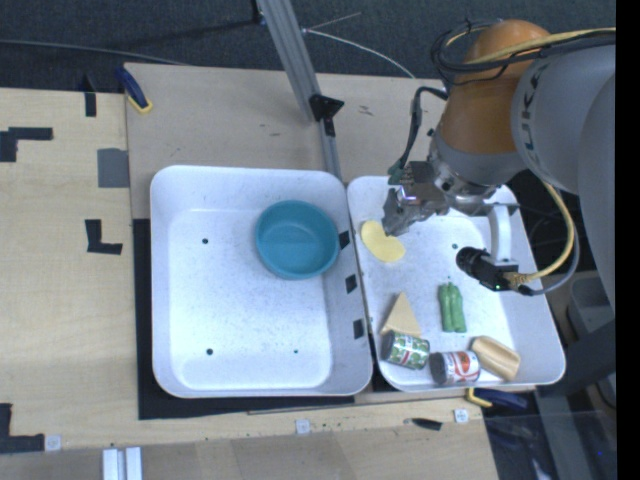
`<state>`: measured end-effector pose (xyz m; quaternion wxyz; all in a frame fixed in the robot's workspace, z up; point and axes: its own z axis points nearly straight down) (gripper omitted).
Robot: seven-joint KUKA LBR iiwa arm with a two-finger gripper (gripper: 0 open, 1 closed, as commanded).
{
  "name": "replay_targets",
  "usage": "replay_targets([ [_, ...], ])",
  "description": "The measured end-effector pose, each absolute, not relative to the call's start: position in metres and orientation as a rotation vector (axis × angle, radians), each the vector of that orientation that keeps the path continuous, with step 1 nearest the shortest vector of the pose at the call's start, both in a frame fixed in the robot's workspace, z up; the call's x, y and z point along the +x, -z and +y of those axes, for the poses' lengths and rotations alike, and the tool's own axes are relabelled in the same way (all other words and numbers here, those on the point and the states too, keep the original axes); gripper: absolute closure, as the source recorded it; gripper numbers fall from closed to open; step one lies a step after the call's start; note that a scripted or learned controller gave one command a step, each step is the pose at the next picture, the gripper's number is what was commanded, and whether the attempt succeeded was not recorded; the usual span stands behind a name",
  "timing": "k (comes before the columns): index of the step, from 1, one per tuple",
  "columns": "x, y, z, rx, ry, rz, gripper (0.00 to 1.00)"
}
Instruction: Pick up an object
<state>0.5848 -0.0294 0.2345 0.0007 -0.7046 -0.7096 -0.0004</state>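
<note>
gripper (pixel 397 218) low in right bin (pixel 520 363), tips right above yellow lemon-shaped piece (pixel 382 243); can't tell grip state. cheese wedge (pixel 401 316), green pickle (pixel 453 307), 2 cans (pixel 432 359) near front. blue bowl (pixel 295 239) in left bin (pixel 200 368).

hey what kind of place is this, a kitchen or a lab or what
Most likely a robotics lab bench: a robot arm reaches over two white bins on a plywood bench, with toy food such as a plastic cheese wedge.
</note>
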Motion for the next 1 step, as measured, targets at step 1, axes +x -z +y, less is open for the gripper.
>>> replay_targets([
  [1,0.5770,-0.2422,0.0258,-2.211,0.000,-2.228,1.00],
])
